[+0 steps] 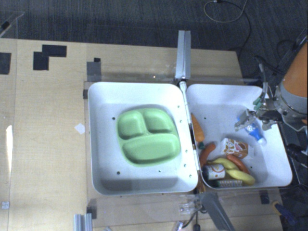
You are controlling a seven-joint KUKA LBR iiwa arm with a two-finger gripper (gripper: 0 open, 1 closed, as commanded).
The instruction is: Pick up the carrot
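The carrot (196, 129) is orange and slim, lying lengthwise against the left wall of the right bin (219, 96). My gripper (251, 120) hangs over the right part of that bin, well to the right of the carrot and apart from it. Just below the gripper is a small blue and white item (258, 134); whether the two touch is unclear.
The right bin's front holds a red sausage-like piece (207, 152), a snack packet (235, 148), a yellow banana (237, 174) and a small can (214, 172). A green divided plate (147, 134) lies in the left bin (103, 129). A metal bar (183, 57) stands behind the bins.
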